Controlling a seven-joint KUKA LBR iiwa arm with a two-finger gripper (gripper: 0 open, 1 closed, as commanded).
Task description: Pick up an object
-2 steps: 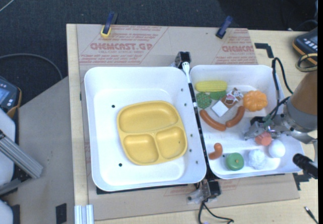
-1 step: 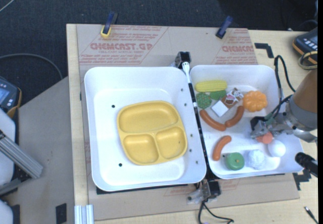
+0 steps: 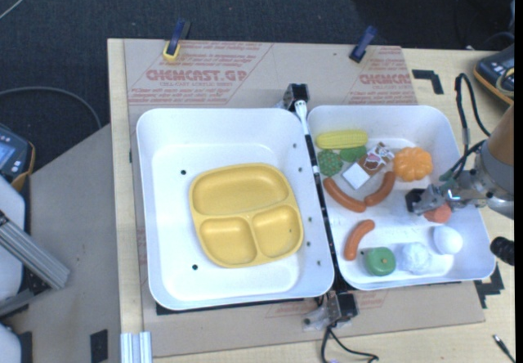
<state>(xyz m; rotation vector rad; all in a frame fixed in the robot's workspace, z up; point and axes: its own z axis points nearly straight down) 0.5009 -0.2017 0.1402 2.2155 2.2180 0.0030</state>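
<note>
My gripper (image 3: pixel 428 201) is low over the right side of the right bin (image 3: pixel 384 114), reaching in from the right edge. A small red-orange object (image 3: pixel 440 213) lies directly under it and is partly hidden by it; I cannot tell whether it is gripped. Around it lie an orange pumpkin toy (image 3: pixel 412 163), a white egg (image 3: pixel 447 239), a crumpled white ball (image 3: pixel 415 257), a green apple (image 3: pixel 380 261) and a small orange sausage (image 3: pixel 358 238). Farther left are a curved brown sausage (image 3: pixel 351 197), a white cube (image 3: pixel 356 177), a yellow corn cob (image 3: pixel 341 139) and a green leafy piece (image 3: pixel 331 162).
The left bin (image 3: pixel 163 190) holds a yellow divided plate (image 3: pixel 245 212). The bins meet at a dark hinge line (image 3: pixel 313 181). Cables (image 3: pixel 462 120) hang by the arm at the right. Blue clamps (image 3: pixel 175 40) hold the cardboard base at the back.
</note>
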